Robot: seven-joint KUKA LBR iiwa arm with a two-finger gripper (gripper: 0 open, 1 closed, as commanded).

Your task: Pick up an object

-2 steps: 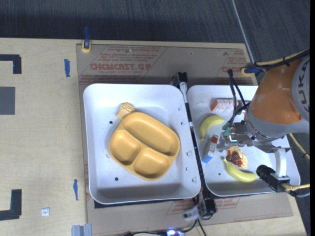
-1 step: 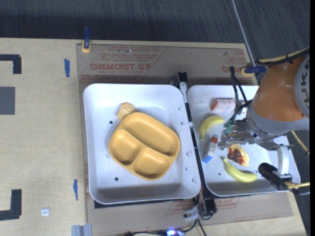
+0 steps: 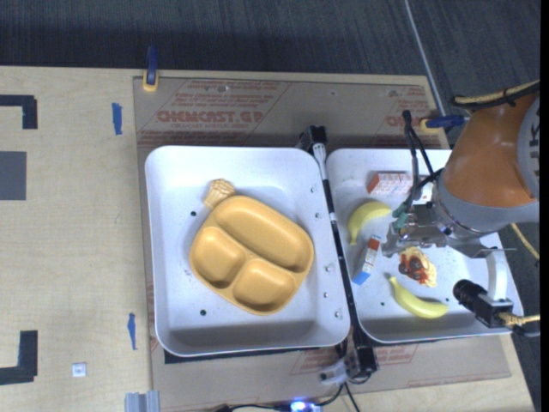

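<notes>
My gripper [image 3: 410, 235] hangs over the middle of the right bin [image 3: 377, 326], under the grey and orange arm that reaches in from the right. Just below it lies a flat red and yellow piece [image 3: 418, 267]. A yellow banana [image 3: 418, 301] rests near the bin's front edge. Left of the gripper sits a rounded yellow fruit [image 3: 367, 218], partly covered by the gripper's body. A small red, white and blue tube [image 3: 367, 260] lies at the bin's left side. A red and white box [image 3: 388, 181] sits toward the back.
The left bin [image 3: 167, 230] holds a large yellow divided tray [image 3: 250, 252] with a small tan piece [image 3: 218, 192] at its back left corner. A black divider bar [image 3: 330, 213] runs between the two bins. Cables hang over the right bin's back right corner.
</notes>
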